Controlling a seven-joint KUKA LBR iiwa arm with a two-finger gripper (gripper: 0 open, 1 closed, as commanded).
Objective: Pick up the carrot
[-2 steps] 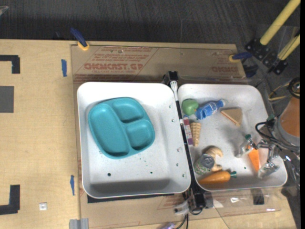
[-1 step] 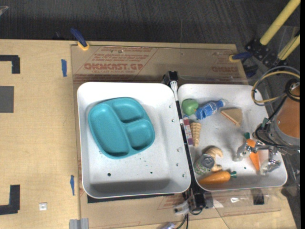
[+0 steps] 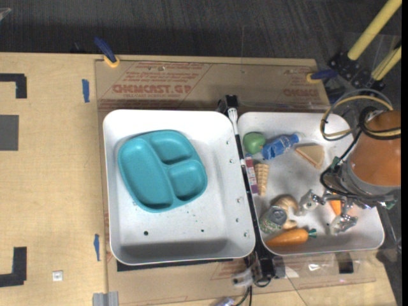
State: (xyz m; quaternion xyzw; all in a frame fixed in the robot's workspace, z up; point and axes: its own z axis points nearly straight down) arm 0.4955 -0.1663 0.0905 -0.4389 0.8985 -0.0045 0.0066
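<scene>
Tool (image 3: 328,212), fingers spread wide with nothing between them, hangs over the right bin (image 3: 376,240), while the carrot (image 3: 288,237) lies lengthwise along that bin's near edge, toward its left corner.

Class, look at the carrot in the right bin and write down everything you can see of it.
The carrot is a smooth orange toy that looks plastic, with a small green stem end pointing toward the right. It lies flat, roughly level, along the near wall of the right bin. A round can sits close at its upper left. The end effector hangs above and right of it, not gripping it.
</scene>
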